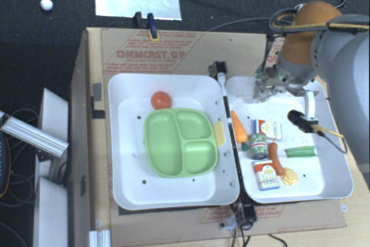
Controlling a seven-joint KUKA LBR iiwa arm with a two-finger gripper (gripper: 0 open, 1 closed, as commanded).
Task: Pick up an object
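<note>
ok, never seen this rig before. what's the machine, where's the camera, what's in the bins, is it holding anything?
One fixed camera looks down at a slant on a bench. The grey machine with the orange band is a robot arm reaching in from the right. Its gripper hangs over the back of the right bin; nothing shows between its fingers. The left bin holds a green divided plate and a red ball. The right bin holds toy food: a carrot, a small can, a sausage, two small boxes and a green piece.
</note>
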